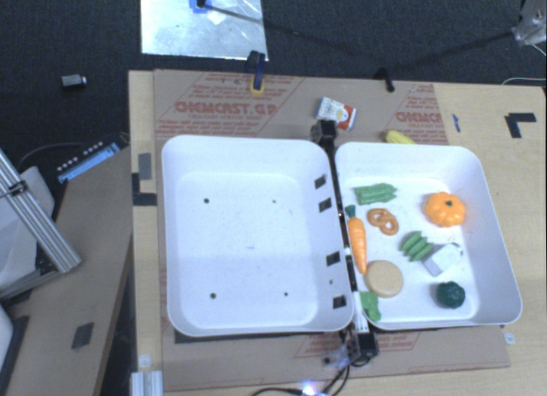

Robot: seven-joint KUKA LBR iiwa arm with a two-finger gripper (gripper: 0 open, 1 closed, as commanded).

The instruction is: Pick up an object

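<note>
Cam view, looking down at a slant: two shallow white bins sat side by side on a brown printed sheet (224, 105) over the worktop (102, 240), joined along the middle by a dark hinge strip w/ clips. The left bin (248, 148) showed four small dark dots on its floor. The right bin (502, 253) held all the pick candidates. A flat green piece (374, 192) lay toward the back-left, w/ a pretzel (383, 220) just in front of it. An orange pumpkin (445, 209) sat toward the back-right, well apart from both. A carrot (357, 245) lay lengthwise against the bin's left wall, next to the hinge. A tan round disc (385, 279) sat just beside the carrot's near end, and a small green scrap (369, 304) lay at the front-left corner, near the disc. Mid-bin, a bunch of green pods (416, 245) touched or nearly touched a white-grey block (442, 259); can't tell which. A dark green broccoli-like lump (450, 294) was near the front, just in front of the block. Outside the bins, a yellow item (399, 138) lay on the sheet just behind the right bin's back rim, and a small white-and-orange packet (336, 112) sat behind the hinge's far end. A yellow-and-blue clamp (255, 73) gripped the sheet's far edge. A shiny silver panel (203, 8) lay on the dark floor beyond. Tool state: couldn't tell.
</note>
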